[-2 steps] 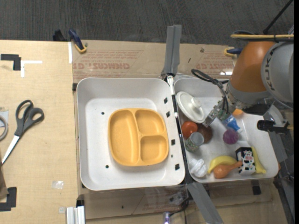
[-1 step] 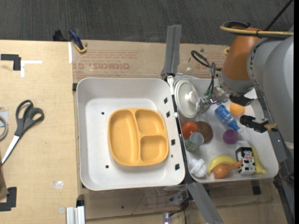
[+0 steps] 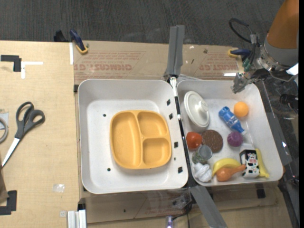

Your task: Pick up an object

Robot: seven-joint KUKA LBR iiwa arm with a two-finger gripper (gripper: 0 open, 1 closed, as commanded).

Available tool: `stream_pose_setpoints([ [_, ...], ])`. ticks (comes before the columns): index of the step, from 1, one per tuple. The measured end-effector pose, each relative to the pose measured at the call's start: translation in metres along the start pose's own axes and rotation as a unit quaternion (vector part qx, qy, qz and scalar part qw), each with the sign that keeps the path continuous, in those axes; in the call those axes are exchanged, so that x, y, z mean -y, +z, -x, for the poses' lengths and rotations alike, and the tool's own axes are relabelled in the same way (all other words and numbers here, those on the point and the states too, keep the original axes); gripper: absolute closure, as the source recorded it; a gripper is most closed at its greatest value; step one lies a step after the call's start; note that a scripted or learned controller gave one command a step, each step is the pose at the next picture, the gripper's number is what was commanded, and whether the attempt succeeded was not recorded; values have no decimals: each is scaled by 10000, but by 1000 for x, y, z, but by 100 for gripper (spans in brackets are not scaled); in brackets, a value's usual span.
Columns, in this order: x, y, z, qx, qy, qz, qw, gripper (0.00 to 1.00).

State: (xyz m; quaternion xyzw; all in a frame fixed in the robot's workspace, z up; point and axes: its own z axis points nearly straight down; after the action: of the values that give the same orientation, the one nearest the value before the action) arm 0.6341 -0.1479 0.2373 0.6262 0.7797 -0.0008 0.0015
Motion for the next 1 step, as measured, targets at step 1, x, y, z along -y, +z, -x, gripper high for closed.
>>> stream_pose_setpoints([
  [1,0,1,-1,-4,-3,-7,10000,0],
])
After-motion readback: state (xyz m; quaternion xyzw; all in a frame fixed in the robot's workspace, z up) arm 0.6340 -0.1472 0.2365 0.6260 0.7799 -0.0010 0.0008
